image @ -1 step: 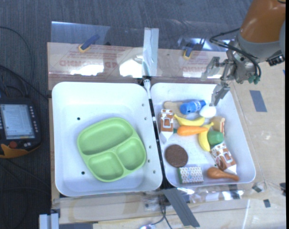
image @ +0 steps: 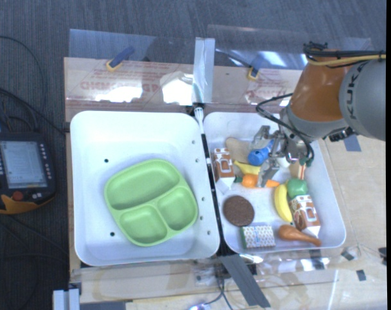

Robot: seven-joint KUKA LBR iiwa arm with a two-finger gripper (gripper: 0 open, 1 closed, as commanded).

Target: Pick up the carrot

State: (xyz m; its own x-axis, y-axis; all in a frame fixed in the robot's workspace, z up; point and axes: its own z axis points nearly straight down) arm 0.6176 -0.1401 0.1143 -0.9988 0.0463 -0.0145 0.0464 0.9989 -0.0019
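Note:
The carrot (image: 249, 181) is a small orange piece lying in the right bin (image: 331, 192), left of centre, among other toy foods. My gripper (image: 271, 167) reaches down into this bin from the right, just right of and above the carrot. It looks open, with nothing held between its fingers. A blue toy (image: 258, 155) lies right beside its left finger. Part of the carrot's right end is hidden under the gripper.
Crowding the carrot are a yellow piece (image: 245, 168), a snack box (image: 222, 163), a brown cookie (image: 238, 210), a banana (image: 282, 203) and a green vegetable (image: 297, 187). A drumstick (image: 299, 235) lies at the front. The left bin (image: 92, 134) holds a green divided plate (image: 151, 201).

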